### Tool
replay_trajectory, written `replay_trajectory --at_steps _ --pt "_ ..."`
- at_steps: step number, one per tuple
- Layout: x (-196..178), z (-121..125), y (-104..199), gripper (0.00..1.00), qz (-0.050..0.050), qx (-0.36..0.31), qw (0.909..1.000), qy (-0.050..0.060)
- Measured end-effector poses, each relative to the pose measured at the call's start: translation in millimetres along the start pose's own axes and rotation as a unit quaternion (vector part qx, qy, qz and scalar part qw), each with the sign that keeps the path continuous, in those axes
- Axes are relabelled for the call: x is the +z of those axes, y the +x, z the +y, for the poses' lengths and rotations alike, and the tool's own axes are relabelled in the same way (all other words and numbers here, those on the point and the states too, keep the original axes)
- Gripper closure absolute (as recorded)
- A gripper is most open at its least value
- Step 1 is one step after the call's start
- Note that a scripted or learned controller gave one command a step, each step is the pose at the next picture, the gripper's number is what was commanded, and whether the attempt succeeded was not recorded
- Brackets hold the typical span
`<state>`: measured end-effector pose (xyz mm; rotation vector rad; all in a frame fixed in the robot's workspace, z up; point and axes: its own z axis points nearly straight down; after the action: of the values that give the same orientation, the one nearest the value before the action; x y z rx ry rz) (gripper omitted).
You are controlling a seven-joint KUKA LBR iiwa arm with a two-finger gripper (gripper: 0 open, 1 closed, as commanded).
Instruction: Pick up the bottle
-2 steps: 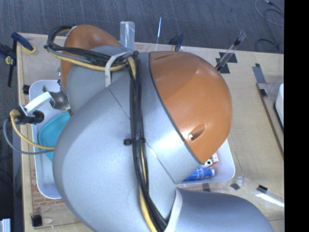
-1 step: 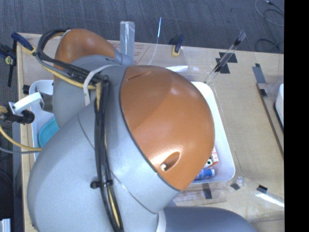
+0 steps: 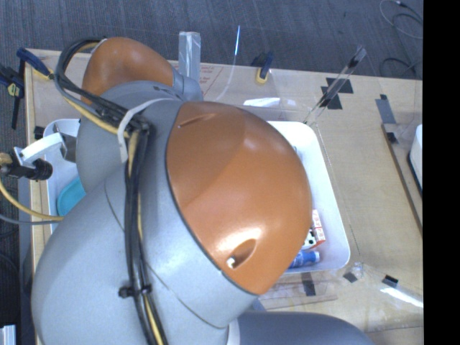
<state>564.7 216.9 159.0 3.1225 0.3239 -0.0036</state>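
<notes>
Best to find the bottle before any descent: judging by shape, probably the blue-and-white item [image 3: 305,259] lying in the right bin [image 3: 335,214], at its near corner, just beside a red-and-white box [image 3: 317,229]; too little of it uncovered to be sure. Cannot tell whether the gripper is released, clenched or grasping anything, nor how far from it that item lies, since the arm [image 3: 237,200] covers the middle of both bins. Worth lifting clear, then coming down straight over the item's middle, closing across its narrow width, away from the box and bin wall. Something teal [image 3: 70,196] in the left bin [image 3: 52,131].
</notes>
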Motion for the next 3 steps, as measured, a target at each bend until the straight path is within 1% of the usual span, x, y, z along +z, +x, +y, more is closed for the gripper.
replay_trajectory --at_steps 1,2,3 --pt "40.8 2.5 20.1 0.0 0.0 -0.002 1.0 -0.001" --pt "67.8 20.4 37.2 0.0 0.001 -0.004 1.0 0.001" --pt "54.8 9.5 61.5 0.0 -0.001 -0.002 1.0 0.002"
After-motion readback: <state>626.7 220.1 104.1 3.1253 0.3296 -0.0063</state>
